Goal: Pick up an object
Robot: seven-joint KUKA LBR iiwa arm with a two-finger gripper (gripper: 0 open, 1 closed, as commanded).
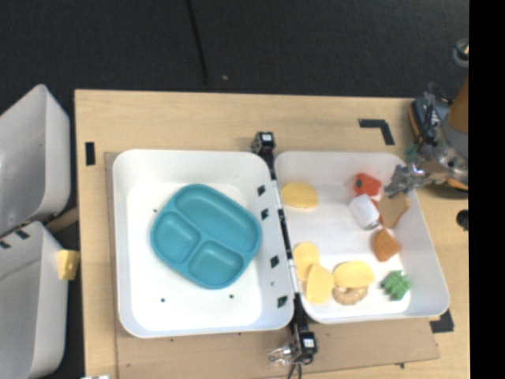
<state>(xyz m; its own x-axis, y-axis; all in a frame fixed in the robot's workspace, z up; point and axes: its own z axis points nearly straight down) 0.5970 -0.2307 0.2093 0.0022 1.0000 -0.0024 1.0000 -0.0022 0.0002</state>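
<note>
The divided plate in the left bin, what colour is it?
Teal blue, seen in the camera view.

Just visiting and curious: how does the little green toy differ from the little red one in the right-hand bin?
The green toy lies in the near right corner of the right bin, with a jagged, leafy outline. The red toy lies toward the far side, rounder, with a small green patch, close to the gripper. Both are small and lie loose.
</note>
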